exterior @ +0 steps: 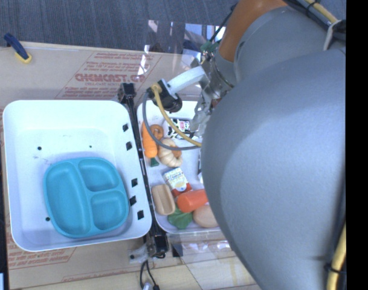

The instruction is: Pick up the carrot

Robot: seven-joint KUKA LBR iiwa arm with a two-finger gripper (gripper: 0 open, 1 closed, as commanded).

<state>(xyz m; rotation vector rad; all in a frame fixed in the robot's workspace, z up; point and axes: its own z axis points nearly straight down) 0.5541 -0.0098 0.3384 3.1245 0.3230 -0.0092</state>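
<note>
The carrot (148,144) is a short orange piece lying against the left wall of the right bin (148,180), near its far end. My gripper (200,115) hangs over the far part of that bin, to the right of the carrot and a little beyond it. The grey arm covers most of it. Nothing visible shows the carrot in its hold; the carrot rests on the bin floor.
Beside the carrot lie a beige bulb-shaped item (169,156), a small carton (176,178), a tan bread-like piece (162,199), a red-orange item (193,199) and a green item (179,219). The left bin (26,119) holds a blue divided tray (86,195). A yellow cable (161,104) loops above the carrot.
</note>
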